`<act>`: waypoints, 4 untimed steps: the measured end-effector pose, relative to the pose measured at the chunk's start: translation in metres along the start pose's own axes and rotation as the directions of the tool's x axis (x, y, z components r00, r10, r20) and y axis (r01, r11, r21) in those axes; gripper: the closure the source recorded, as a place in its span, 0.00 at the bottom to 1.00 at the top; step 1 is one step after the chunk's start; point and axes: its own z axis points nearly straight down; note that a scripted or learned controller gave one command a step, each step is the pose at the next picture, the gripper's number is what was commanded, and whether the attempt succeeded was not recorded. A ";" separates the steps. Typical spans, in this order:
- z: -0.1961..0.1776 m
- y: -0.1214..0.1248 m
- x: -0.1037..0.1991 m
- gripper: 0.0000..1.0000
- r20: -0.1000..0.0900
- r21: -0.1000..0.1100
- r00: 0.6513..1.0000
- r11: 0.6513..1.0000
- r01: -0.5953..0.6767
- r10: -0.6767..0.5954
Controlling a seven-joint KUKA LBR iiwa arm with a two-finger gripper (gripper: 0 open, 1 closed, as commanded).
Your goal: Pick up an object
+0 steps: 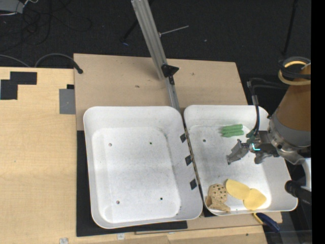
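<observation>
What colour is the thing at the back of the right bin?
Green, seen in the camera view.

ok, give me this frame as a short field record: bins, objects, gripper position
left bin: shallow white bin, bare speckled floor showing
right bin: shallow white bin, holds all the objects
green item: small green ridged object, far side of right bin
yellow item: flat yellow pieces, near corner of right bin
tan item: tan spotted lump, touching the yellow pieces' left side
gripper: two-finger gripper, over right bin, between green and yellow items, nothing between fingers
</observation>
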 end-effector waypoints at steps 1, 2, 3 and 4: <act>-0.002 0.000 -0.001 0.00 0.001 -0.004 1.000 1.000 -0.005 0.005; 0.048 -0.004 0.008 0.00 -0.001 0.001 1.000 1.000 -0.001 0.001; 0.094 -0.003 0.003 0.00 0.000 0.002 1.000 1.000 -0.002 0.002; 0.152 -0.001 0.010 0.00 0.002 -0.006 1.000 1.000 -0.001 0.001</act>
